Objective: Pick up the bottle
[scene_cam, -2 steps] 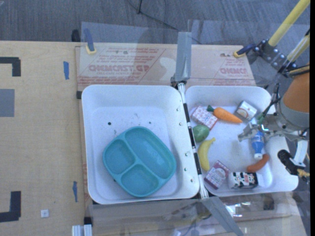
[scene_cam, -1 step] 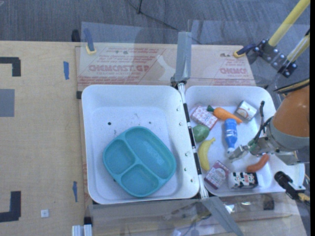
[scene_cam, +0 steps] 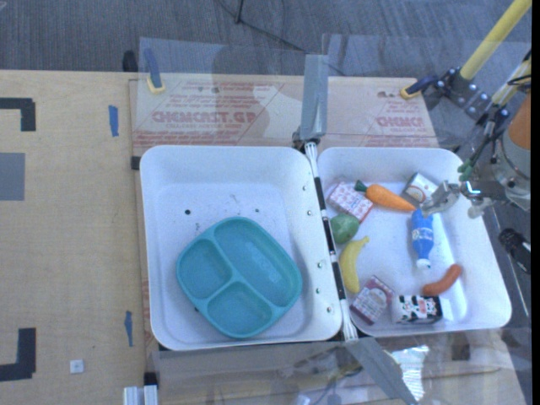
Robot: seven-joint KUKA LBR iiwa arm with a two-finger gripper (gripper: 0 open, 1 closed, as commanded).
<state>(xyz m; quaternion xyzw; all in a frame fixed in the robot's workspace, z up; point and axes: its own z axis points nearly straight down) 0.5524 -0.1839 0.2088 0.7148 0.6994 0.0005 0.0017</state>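
Note:
The bottle (scene_cam: 422,239) is blue with a white shoulder and a red cap. It lies on its side in the right bin (scene_cam: 494,298), cap towards the front. My gripper (scene_cam: 456,202) hovers at the bin's right rear, just above and to the right of the bottle's rear end. Its fingers stand open, one reaching left towards the bottle, and nothing is between them.
Around the bottle lie a carrot (scene_cam: 390,197), a silvery packet (scene_cam: 419,184), a pink packet (scene_cam: 348,199), a green item (scene_cam: 343,228), a banana (scene_cam: 350,262), a sausage (scene_cam: 441,280), a cow-patterned carton (scene_cam: 418,308) and a pink pack (scene_cam: 371,300). The left bin (scene_cam: 169,184) holds a teal divided plate (scene_cam: 239,275).

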